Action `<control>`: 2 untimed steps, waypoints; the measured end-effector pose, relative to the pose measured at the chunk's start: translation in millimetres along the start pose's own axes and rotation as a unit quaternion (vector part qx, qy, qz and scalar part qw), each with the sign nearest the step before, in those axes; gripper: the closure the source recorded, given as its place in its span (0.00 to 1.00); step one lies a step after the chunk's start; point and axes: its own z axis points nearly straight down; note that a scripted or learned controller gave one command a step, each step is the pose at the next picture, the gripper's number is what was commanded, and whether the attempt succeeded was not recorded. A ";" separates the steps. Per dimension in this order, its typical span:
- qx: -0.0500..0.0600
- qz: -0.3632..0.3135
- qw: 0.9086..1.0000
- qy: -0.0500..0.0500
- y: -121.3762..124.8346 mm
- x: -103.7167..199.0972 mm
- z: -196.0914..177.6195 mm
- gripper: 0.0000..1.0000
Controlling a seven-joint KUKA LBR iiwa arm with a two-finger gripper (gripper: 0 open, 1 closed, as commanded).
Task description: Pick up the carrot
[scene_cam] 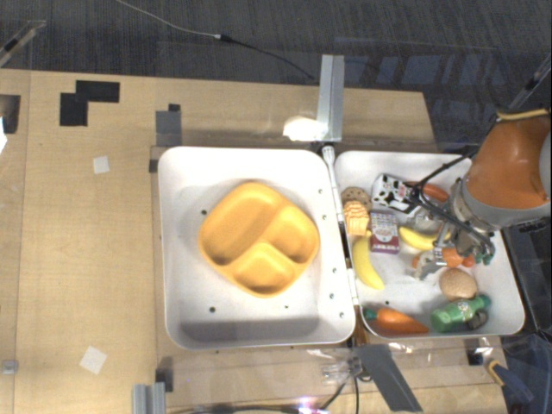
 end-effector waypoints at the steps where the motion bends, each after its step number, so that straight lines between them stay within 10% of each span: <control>1: 0.000 0.017 1.000 0.000 6.9 29.7 -0.9 0.00; 2: 0.000 0.082 0.997 0.002 -7.2 6.8 -57.7 0.00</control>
